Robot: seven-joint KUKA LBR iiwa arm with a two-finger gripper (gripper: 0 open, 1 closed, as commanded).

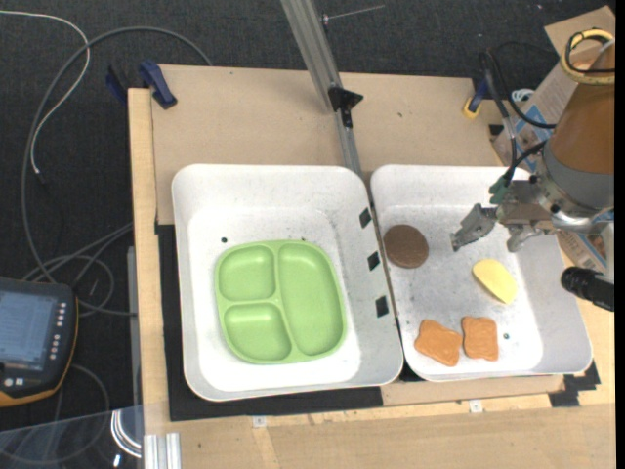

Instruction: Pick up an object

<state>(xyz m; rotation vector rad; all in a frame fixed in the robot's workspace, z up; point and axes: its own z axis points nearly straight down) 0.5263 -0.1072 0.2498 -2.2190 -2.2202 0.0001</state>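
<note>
Four food pieces lie in the right bin (pixel 547 364); the gripper (pixel 498 233), fingers spread and empty, hovers over it. Nearest is the yellow piece (pixel 496 280) at six o'clock: descend straight, centre it, then close.

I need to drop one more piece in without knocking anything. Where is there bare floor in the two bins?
Left bin: a bare strip behind the green tray. Right bin: bare along the far wall, behind the brown disc and the gripper. Crowded near the front, where the yellow piece and two orange pieces lie.
</note>
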